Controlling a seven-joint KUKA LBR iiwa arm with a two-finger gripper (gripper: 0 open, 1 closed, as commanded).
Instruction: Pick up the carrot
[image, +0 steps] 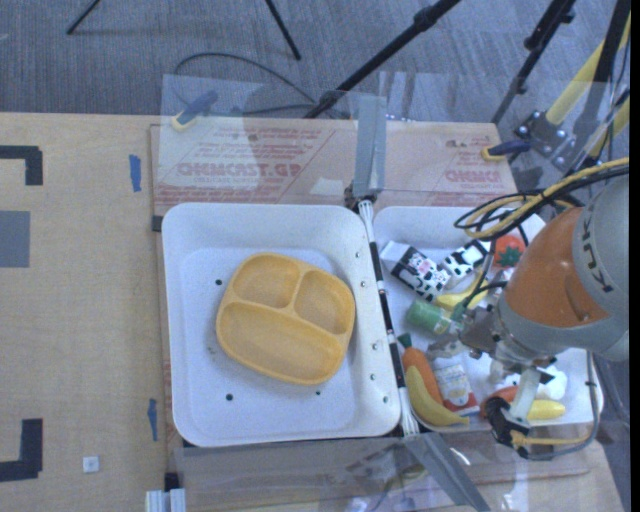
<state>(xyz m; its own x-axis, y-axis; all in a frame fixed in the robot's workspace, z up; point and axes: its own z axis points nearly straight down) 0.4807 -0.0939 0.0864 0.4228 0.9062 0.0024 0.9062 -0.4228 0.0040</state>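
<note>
Plywood makes up the pale bench top (80, 330), marked with black tape corners at its left side and short blue tape strips, and grey carpet with dark tripod legs lies beyond its far edge. Two shallow white bins sit side by side: the left white bin (190, 330) carries a yellow three-compartment plastic plate (285, 318) lying flat near its middle, with bare white floor all around the plate. A clear sheet (250, 150) stands behind the bins over brown board, and red lettering on it reads roughly "CHEMCAST GP", mirrored and faint. The right white bin (400, 225) is crowded with small things: a black-and-white cow-patterned toy (462, 264), a small dark box with white print (410, 266) too small to read, a green cylinder (428, 318), a yellow banana (432, 407) along the near left side, and a clear packet with a red label (455, 384) beside it. The orange carrot (418, 368) lies at the left edge of the right bin, just beside the dividing rim and touching the banana's upper end. The grey arm with its orange band (545, 285) covers most of the bin's right half, and the two-finger gripper (505, 415) reaches down near the front right corner, well apart from the carrot; whether it is open or closed I cannot tell, nor whether anything sits in it. Yellow and black cables (520, 205) loop over the bin's far right corner.
</note>
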